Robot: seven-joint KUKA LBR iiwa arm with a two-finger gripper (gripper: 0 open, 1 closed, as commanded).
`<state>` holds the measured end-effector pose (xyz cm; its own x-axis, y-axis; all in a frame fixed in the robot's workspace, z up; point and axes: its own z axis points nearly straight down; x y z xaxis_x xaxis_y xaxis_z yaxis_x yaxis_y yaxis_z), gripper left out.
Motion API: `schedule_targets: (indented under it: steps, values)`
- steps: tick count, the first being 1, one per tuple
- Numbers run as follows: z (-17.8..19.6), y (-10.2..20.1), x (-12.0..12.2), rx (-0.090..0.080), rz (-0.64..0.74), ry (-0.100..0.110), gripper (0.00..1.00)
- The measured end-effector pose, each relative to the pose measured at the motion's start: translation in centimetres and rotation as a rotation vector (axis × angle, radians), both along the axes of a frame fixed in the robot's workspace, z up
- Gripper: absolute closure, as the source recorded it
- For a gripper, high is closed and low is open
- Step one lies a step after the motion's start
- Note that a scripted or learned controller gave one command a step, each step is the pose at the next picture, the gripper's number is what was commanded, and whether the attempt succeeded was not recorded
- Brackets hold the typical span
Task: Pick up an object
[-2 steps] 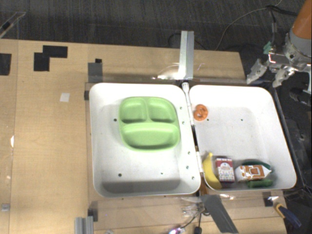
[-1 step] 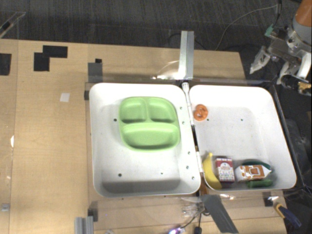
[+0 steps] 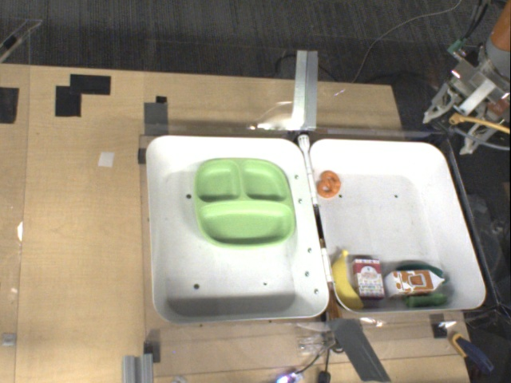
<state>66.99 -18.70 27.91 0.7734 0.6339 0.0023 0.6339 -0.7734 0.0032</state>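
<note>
While the arm sits parked off the right bin's (image 3: 447, 182) far right corner, the gripper (image 3: 471, 106) hangs outside the bins, its state impossible to tell; nothing is held. Left bin (image 3: 172, 214): green divided tray (image 3: 242, 200), centred, flat. Right bin: orange round item (image 3: 328, 183) against the dividing wall; banana (image 3: 343, 282), red carton (image 3: 366, 278), brown carton (image 3: 413, 281) and green item (image 3: 425, 299) crowded along the near wall. Judgement: the isolated orange piece offers the clearest grasp

A light green divided plate (image 3: 243, 201) is seen in the white left bin (image 3: 172, 214). In the white right bin (image 3: 399, 190), an orange round object (image 3: 328, 183), yellow banana (image 3: 344, 282), dark red carton (image 3: 367, 278) and brown-and-white carton (image 3: 413, 281) are seen.
</note>
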Motion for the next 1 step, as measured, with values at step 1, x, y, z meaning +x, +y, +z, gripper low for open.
schedule_targets:
  steps: [1]
  values:
    - [-14.3,6.08,-6.8,0.003,-0.089,0.003,0.0]
